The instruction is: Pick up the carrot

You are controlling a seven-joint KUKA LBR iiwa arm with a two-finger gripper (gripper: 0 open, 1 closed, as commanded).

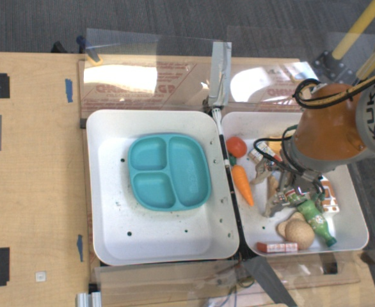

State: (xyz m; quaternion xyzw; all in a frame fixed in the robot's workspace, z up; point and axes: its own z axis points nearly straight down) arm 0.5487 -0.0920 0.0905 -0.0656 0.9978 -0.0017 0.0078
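Observation:
An orange carrot [242, 183] lies in the right bin [354, 190], close to its left wall and angled toward the lower right. My gripper [274, 194] hangs over the bin's middle, a little to the right of the carrot and apart from it. The fingers point down to the left, and the gap between them is not clear enough to judge. The orange band of the arm [325, 130] covers the upper right of the bin.
A red tomato [236, 146] sits just above the carrot. A green bottle [317, 219], a tan potato-like thing [295, 231] and a small red packet [277, 247] lie at the bin's lower part. The left bin [104, 190] holds a teal divided plate [169, 171].

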